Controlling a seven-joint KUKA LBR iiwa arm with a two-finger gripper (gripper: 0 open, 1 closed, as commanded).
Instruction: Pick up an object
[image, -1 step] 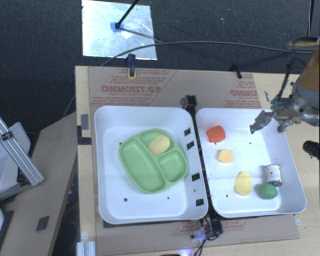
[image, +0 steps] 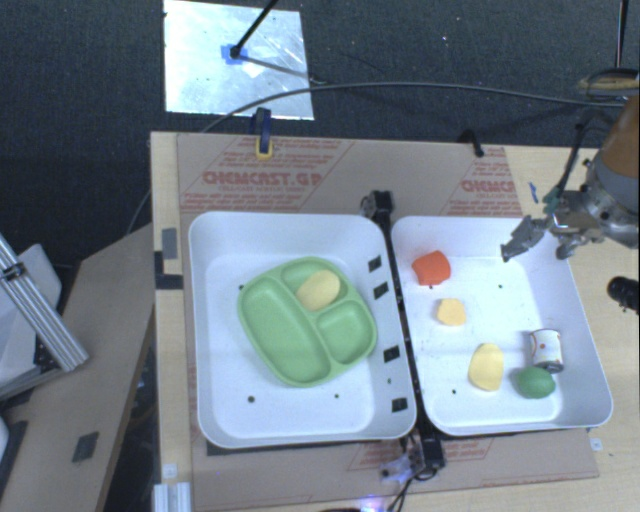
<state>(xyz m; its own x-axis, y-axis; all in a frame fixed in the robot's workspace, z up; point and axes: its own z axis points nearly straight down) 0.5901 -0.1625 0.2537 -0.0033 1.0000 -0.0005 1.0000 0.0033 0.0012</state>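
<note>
Five objects lie in the right bin (image: 585, 330), all below and left of the jaws (image: 540, 240), which hang spread and bare. Nearest is the orange piece (image: 432, 267). Risk: rounded pieces could squirt out sideways on closing.

Green tray (image: 290, 345); orange piece (image: 431, 267); white bins (image: 225, 400).
</note>
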